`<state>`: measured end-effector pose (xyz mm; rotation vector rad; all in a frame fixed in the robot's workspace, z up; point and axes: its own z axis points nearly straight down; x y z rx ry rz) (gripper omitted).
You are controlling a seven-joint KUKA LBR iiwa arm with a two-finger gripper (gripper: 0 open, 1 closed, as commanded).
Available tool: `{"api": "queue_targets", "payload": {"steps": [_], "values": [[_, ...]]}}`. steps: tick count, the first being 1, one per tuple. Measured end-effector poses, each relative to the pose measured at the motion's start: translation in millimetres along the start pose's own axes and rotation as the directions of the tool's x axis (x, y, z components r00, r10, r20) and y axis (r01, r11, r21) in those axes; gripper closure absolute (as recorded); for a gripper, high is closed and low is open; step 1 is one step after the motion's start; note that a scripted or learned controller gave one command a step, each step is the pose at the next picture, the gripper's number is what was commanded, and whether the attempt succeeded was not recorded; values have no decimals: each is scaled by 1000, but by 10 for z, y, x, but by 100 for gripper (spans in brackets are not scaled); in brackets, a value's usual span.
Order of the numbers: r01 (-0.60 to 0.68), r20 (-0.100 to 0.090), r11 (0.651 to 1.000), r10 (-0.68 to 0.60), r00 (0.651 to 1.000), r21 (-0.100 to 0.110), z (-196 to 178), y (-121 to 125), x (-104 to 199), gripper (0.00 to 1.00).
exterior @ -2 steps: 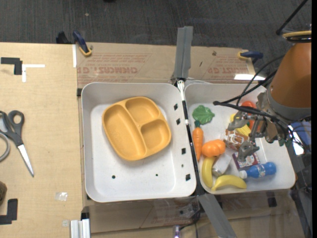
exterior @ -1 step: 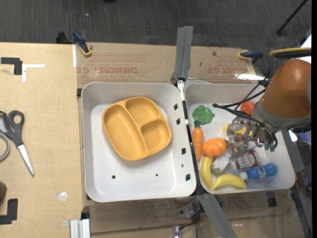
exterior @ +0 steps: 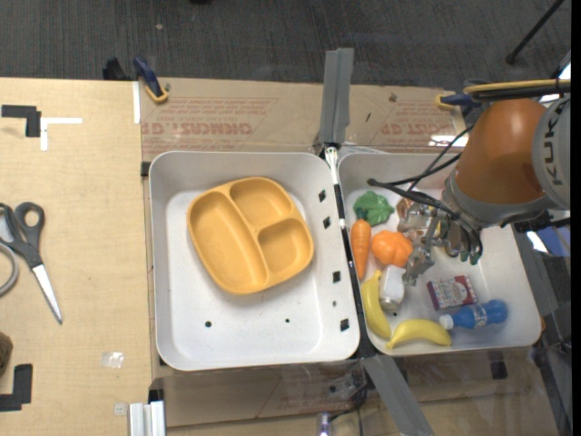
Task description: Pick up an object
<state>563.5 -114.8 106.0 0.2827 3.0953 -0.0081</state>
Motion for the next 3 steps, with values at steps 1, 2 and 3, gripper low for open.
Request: {"api": "queue_targets", "payload": {"steps": [1,2,3], "values": [[-26,-9,1000,26,1000,1,22,215,-125,0],[-22,-25,1000,22,999,-1,124,-101,-401,0],[-19,-19,1000,19,1000,0,16,-93,-422,100]]}}
